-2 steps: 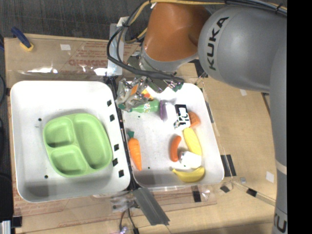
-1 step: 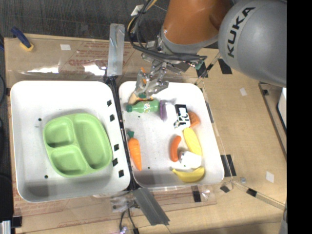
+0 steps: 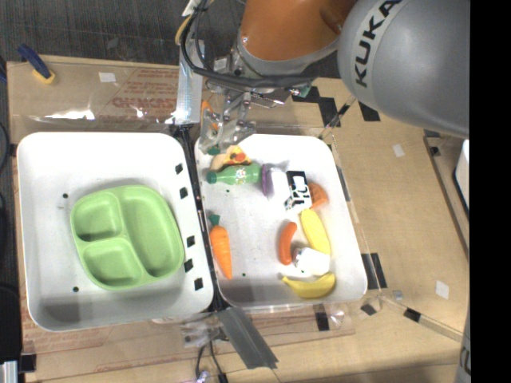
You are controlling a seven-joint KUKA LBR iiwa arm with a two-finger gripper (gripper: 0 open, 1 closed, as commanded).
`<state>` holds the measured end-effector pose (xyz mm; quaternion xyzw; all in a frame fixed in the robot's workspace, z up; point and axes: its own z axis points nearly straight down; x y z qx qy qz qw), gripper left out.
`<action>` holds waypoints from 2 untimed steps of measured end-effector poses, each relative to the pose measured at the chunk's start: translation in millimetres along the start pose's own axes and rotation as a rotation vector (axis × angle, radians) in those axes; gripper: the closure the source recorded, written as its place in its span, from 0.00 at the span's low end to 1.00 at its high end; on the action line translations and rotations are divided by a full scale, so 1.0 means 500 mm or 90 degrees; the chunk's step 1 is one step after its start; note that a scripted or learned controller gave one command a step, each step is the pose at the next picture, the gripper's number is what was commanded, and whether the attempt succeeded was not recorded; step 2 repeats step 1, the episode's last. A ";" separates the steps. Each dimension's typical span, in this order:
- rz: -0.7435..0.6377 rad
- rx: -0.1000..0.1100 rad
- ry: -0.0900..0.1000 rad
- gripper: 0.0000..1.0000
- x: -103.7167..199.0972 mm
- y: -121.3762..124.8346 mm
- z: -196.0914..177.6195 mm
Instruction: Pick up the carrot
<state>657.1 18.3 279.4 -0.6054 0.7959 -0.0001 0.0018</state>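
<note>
So the carrot (image 3: 220,250) was lying in the right bin (image 3: 345,214), tucked against its left wall near the front, leafy end pointing to the back. Nothing was touching it. The gripper (image 3: 226,128) was way off at the back left corner of that same bin, hanging over a small yellow toy (image 3: 228,157) and a green bottle (image 3: 233,175). Honestly couldn't tell if the fingers were spread or pressed together, too much metal and cable clutter up there. Further right in the bin were a purple thing (image 3: 267,180), a black and white card (image 3: 297,191), a banana (image 3: 310,285) and a couple of orange bits. The left bin (image 3: 40,182) had a green divided plate (image 3: 125,234) in it.
</note>
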 end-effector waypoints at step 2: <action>-0.107 -0.003 0.001 1.00 -0.038 0.123 0.020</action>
